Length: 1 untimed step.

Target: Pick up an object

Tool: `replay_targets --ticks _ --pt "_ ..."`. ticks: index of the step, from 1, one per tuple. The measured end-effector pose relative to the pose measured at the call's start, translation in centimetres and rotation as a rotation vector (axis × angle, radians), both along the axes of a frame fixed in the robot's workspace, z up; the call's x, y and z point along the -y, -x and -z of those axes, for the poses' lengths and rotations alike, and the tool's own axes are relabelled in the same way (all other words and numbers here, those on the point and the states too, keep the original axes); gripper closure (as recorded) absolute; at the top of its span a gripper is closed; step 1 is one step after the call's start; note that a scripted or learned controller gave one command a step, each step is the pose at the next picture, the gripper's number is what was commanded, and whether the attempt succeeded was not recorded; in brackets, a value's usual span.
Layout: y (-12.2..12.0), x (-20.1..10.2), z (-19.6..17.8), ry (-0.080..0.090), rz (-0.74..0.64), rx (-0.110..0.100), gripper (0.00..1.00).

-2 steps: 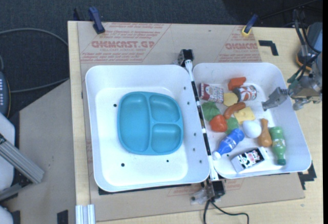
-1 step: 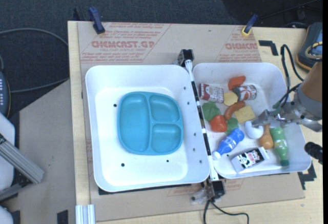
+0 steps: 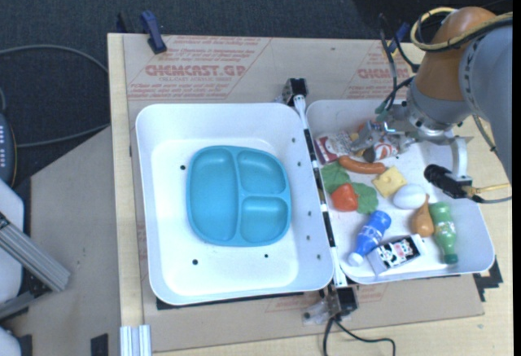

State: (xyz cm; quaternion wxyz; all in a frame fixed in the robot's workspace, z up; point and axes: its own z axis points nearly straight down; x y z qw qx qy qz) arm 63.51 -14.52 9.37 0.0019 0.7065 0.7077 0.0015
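The right bin (image 3: pixel 480 242) holds several small items. Among them are an orange sausage (image 3: pixel 362 165), a yellow block (image 3: pixel 390 182), a white egg (image 3: pixel 409 198), a red pepper (image 3: pixel 345 197) on green leaves (image 3: pixel 334 176), and a blue bottle (image 3: pixel 371 234). A black-and-white carton (image 3: pixel 397 252), a green bottle (image 3: pixel 444 230) and a brown pear-like piece (image 3: pixel 422 220) lie there too. My gripper (image 3: pixel 377 136) hangs low over the back of this bin, just above the sausage and beside a red-and-white packet (image 3: pixel 327 148). Clutter hides its tips.
The left bin (image 3: pixel 163 265) carries a blue divided plate (image 3: pixel 238 194). A black clamp (image 3: pixel 296 90) sits where the two bins meet at the back. The grey arm with its orange band (image 3: pixel 452 53) comes in from the upper right.
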Motion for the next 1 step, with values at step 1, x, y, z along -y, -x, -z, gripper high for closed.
replay_targets --ticks 1 --pt "0.0 0.05 -1.05 0.001 -0.001 -0.001 1.0"
